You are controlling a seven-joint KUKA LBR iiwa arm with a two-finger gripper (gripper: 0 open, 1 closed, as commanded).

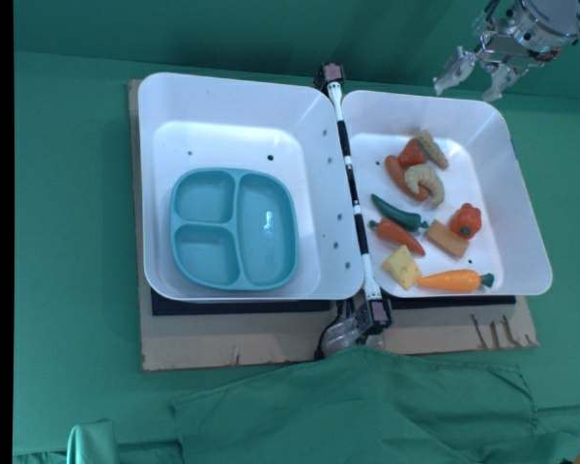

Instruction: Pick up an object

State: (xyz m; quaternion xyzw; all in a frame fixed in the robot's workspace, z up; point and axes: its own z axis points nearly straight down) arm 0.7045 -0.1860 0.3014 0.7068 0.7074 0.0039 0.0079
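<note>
The gripper (pixel 472 75) hangs open and empty at one o'clock, above the right bin's (pixel 522 230) far rim. The toy food (pixel 427 216) lies crowded mid-bin; a descent there risks pinching two pieces or nudging one aside, since they touch.

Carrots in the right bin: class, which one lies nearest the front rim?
The carrot with the green top in the front corner, beside the yellow cheese wedge; the other carrot lies farther back.

Green-draped bench (pixel 68 211) with a brown board (pixel 222 351), seemingly cardboard, under two white bins (pixel 242 100).
</note>
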